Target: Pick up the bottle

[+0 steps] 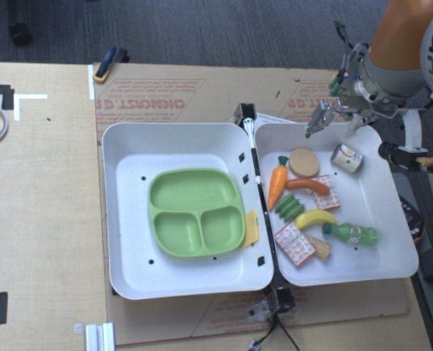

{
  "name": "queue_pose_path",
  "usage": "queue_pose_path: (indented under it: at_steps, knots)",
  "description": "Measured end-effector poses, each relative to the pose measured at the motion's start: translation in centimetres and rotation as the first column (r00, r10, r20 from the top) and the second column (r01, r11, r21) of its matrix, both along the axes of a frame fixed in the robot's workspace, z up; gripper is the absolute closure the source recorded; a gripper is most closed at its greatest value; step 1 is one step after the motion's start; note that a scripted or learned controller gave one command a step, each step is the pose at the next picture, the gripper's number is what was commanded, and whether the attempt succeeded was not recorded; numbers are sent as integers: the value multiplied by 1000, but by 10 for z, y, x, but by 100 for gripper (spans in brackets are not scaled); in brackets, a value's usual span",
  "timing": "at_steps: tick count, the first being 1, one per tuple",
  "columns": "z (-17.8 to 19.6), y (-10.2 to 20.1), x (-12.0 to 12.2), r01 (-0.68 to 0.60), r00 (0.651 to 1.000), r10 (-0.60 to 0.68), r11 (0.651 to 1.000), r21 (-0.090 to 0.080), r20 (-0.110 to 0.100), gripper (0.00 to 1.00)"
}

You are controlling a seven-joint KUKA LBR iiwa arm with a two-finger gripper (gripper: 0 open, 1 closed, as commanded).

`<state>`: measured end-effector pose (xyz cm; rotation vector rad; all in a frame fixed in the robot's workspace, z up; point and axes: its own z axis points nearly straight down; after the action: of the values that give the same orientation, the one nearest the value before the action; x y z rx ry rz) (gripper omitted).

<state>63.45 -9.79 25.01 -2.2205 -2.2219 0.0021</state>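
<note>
The green bottle [350, 232] lies untouched in the right bin [392, 218]. The gripper [339, 115] hangs above, open, holding nothing.

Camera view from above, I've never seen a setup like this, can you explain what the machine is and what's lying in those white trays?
One camera looks down at a slant on a bench. The grey and orange machine at the right is a robot arm; its tool hangs over the right bin's far edge, holding nothing. That bin holds toy food: a carrot, a banana, a sausage, and the green bottle it should pick up, lying on its side. The left bin holds a green divided plate.
</note>
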Motion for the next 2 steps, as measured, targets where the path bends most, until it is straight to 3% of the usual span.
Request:
queue_pose_path:
  at_steps: [1,2]
  knots:
    - [9,0,0,-2,1000,2,1000,-1,0,100]
    - [-48,101,-50,-132,991,132,991,0,-1,100]
